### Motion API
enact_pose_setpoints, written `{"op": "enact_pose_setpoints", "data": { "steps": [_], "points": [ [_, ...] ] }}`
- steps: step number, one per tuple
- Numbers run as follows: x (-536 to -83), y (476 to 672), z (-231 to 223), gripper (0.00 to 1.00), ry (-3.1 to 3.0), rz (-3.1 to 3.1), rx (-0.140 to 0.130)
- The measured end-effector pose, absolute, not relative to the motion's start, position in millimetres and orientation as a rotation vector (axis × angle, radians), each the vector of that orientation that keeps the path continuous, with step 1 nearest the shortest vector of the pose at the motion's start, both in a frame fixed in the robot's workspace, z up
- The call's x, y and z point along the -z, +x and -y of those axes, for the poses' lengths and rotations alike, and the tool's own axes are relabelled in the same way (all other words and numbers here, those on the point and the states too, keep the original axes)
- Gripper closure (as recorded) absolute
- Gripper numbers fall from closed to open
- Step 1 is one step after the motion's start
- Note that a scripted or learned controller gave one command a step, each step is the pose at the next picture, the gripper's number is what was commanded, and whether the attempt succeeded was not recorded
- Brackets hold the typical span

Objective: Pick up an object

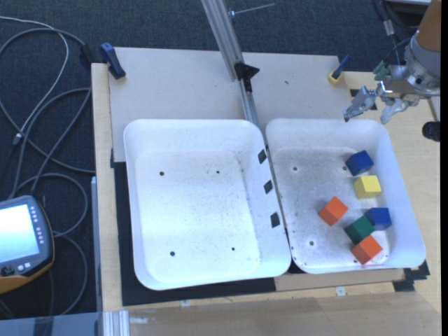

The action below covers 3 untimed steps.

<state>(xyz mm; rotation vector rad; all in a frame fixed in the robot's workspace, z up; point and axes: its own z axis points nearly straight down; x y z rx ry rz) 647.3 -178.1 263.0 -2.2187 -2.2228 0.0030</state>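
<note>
I see the tool (372, 108) up at the far right corner of the right bin (308, 135), hovering over the rim, not down inside. Its two fingers are spread apart, with nothing between them. The grey arm (428, 44) comes in from the upper right.

All blocks sit in the right bin, below the tool toward the near edge:
- blue block (359, 162): closest to the tool, just below it, near the bin's right wall.
- yellow block (367, 186): right below the blue one, just beside it; I can't tell if they touch.
- orange block (333, 211): further down and off to the tool's left, apart from the others.
- second blue block (379, 218): below the yellow one.
- green block (360, 228): touching or just beside the second blue one, on its left.
- second orange block (367, 249): furthest from the tool, at the near rim, tight against the green one.

None of them are in contact with the tool.

The left bin (143, 145) lies well to the tool's left, speckled with dark marks. A metal rail (222, 33) runs across the desk (175, 82) behind the bins, left of the tool. A yellow clamp (337, 72) sits just left of the tool on the desk edge, and a blue clamp (112, 59) is far off at the opposite corner.
</note>
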Motion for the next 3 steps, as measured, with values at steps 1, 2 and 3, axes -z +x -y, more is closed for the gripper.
{"op": "enact_pose_setpoints", "data": {
  "steps": [1,2,3],
  "points": [
    [-117,638.1,162,0.0,-2.213,2.217,-0.008],
    [-98,594.9,119,0.0,-2.212,2.219,-0.004],
    [-99,548.9,123,0.0,-2.219,2.215,-0.004]
  ]
}}
